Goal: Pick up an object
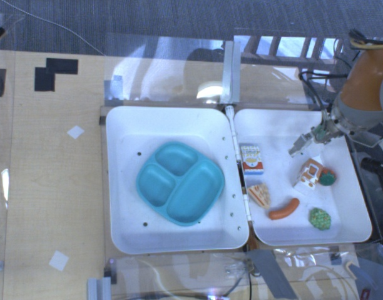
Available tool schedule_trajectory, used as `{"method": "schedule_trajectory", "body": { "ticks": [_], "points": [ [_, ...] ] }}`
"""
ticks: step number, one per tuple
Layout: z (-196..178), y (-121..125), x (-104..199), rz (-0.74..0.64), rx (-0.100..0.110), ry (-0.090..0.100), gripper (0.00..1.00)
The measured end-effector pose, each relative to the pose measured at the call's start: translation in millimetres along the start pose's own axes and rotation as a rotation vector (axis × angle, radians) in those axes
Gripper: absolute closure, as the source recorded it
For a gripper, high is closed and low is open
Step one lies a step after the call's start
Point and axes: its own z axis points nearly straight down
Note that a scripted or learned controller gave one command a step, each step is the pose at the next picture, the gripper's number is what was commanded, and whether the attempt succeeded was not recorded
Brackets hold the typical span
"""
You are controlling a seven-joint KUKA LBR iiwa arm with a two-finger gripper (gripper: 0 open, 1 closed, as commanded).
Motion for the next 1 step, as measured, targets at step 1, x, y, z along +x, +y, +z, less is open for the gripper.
{"method": "schedule_trajectory", "body": {
  "ticks": [1],
  "points": [
    [32.1, -42.3, 3.8, -0.051, 0.001, 0.001, 0.0]
  ]
}}
